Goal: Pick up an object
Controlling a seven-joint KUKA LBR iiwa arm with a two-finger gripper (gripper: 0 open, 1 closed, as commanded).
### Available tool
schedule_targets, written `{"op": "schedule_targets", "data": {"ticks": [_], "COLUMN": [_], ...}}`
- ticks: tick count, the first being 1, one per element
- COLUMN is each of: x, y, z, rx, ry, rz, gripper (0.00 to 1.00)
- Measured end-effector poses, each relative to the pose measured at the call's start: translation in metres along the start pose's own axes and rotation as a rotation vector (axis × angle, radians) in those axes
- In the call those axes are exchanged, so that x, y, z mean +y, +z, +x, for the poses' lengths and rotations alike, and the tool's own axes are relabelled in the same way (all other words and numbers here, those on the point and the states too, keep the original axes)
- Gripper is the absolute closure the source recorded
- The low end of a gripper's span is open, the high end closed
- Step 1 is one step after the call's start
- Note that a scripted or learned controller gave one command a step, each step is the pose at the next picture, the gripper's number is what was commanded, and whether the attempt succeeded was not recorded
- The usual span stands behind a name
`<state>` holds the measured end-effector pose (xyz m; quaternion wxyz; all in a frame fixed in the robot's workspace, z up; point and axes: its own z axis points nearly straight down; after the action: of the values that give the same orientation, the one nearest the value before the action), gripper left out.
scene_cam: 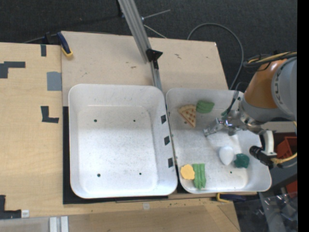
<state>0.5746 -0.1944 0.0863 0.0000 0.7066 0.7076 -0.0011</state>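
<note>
The pincer sits low in the middle of the right bin, at the right of the frame, reached in from the grey arm with its orange band. Whether it is open or closed I cannot tell; the metal at its tip is too small and blurred, and nothing can be made out in its grip.

Just below and to the right of it lies a white lump, with a dark green piece touching its right side. Up and to the left of the pincer are a tan waffle-like wedge and, beside that, a green block. At the bin's lower left corner a yellow disc lies against a green ribbed piece. The left bin fills the middle of the frame.

As I judge it, the pick is not yet done: every object rests on the bin floor. Closing on one and lifting it remains, the white lump being nearest.
</note>
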Motion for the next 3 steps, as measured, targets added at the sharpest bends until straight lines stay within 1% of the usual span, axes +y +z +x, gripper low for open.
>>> {"op": "schedule_targets", "data": {"ticks": [1, 2, 3], "x": [0.001, -0.007, -0.013], "y": [-0.012, -0.07, -0.122], "z": [0.001, -0.003, -0.011], "rx": [0.001, 0.0, 0.0], "ry": [-0.001, 0.001, 0.002], "rz": [0.0, -0.005, -0.005], "gripper": [1.0, 1.0, 1.0]}}
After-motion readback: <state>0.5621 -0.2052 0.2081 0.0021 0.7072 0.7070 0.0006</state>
